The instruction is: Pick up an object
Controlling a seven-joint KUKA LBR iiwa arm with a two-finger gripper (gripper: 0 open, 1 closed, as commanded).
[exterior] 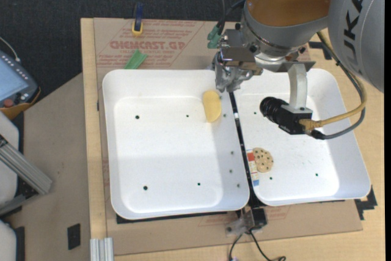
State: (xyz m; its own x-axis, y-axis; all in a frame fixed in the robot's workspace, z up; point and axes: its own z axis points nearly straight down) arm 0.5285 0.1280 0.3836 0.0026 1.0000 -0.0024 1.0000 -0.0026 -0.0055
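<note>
Just below the hand [227, 84], a yellow object [212, 107].

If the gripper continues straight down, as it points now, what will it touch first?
Probably the raised rims between the two bins. The gripper hangs above that divide, with the yellow piece just to the side in the left bin. Depth is hard to judge from this view.

Bright, even overhead light; sharp, soft shadows.

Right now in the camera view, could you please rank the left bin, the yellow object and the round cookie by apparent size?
1. left bin
2. yellow object
3. round cookie, only slightly smaller, so nearly a tie.
</note>
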